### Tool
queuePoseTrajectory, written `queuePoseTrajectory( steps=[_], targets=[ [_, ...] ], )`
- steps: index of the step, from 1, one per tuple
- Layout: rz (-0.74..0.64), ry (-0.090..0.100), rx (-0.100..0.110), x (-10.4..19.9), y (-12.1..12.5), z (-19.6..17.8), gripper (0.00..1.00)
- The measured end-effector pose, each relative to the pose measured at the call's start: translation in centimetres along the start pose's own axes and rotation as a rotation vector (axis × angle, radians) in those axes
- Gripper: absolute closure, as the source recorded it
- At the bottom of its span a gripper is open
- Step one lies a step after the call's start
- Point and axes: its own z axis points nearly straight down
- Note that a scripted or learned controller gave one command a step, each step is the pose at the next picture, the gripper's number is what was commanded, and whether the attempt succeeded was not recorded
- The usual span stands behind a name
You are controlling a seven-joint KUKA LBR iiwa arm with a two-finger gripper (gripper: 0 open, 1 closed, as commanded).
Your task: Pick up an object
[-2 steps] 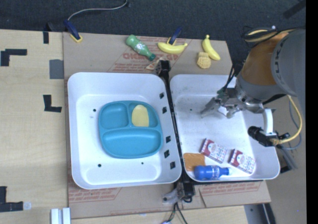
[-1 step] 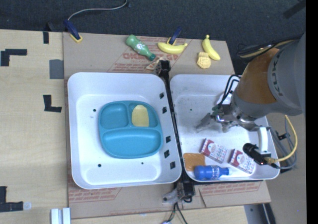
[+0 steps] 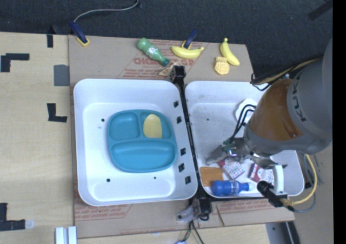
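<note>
My gripper (image 3: 226, 152) hangs low in the right bin (image 3: 216, 107), near its front. It sits just above a red-and-white packet (image 3: 233, 169). An orange flat piece (image 3: 211, 175) lies to the packet's left. A blue bottle (image 3: 229, 187) lies on its side along the bin's front wall. Another red-and-white packet (image 3: 257, 173) rests to the right, partly under the arm. The grey arm with its orange band (image 3: 275, 116) covers the right half of this bin.
The left bin (image 3: 89, 129) holds a blue divided plate (image 3: 141, 141) with a yellow piece (image 3: 152, 126) in its upper right compartment. Behind the bins on the cardboard lie a green bottle (image 3: 152, 51), two bananas (image 3: 187, 51) (image 3: 229, 53) and a yellow corn piece (image 3: 221, 66).
</note>
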Motion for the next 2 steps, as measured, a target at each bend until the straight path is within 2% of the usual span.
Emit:
queuePoseTrajectory(
  steps=[1,2],
  targets=[
    [0.001,-0.002,-0.002,-0.1,0.1,-1.0,1.00],
    [-0.002,0.001,0.002,4.3,3.1,-9.8,1.00]
  ],
)
